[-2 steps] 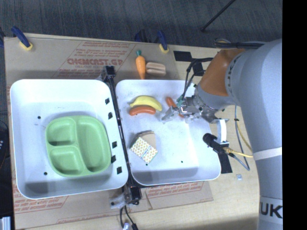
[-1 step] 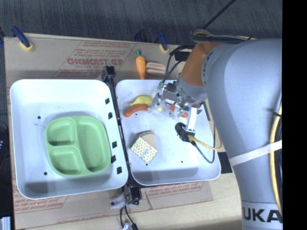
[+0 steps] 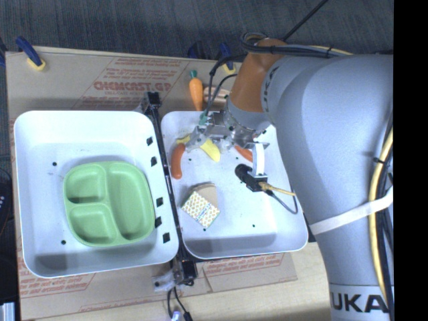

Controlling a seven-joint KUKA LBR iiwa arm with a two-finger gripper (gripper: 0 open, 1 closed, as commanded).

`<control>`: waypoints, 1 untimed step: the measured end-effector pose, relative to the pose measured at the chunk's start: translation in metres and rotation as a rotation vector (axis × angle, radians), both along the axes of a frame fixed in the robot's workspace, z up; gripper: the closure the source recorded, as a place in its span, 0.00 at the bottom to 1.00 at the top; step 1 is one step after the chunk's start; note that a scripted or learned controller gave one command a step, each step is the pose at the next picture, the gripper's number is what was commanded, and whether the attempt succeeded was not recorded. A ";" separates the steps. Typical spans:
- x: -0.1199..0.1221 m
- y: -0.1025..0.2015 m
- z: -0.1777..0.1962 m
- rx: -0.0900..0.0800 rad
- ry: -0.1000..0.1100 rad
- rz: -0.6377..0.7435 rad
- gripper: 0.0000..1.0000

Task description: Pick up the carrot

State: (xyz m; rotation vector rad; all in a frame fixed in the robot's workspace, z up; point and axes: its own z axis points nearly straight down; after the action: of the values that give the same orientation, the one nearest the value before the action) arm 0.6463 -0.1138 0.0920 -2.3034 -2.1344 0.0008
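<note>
My pincer [image 3: 215,134], grip state unreadable, hovers in the right white bin [image 3: 281,236]; the small orange carrot [image 3: 195,93] lies outside on the cardboard worktop, so next: reach past the rim.

The right bin [image 3: 267,236] serves as the landmark. To its left, touching along the shared rim, sits the left bin [image 3: 27,179], and a divided plate [image 3: 107,202] lies in that bin's middle. Inside the right bin, a sausage-shaped piece [image 3: 178,160] lies along the left wall. A small patterned packet [image 3: 200,207] rests nearer the front, just right of that piece. A banana-like piece [image 3: 210,149] lies toward the back, under the tool [image 3: 217,134], which hangs over the bin's rear part. The carrot [image 3: 195,92] lies outside the right bin, just behind its back left corner, on the surface [image 3: 100,79]. The arm [image 3: 334,146] covers the bin's right side.
</note>
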 end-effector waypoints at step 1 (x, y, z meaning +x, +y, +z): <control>0.010 -0.018 0.023 -0.001 0.002 -0.216 0.00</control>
State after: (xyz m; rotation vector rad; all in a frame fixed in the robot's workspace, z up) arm 0.6564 -0.1316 0.1148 -2.5187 -1.8737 0.0035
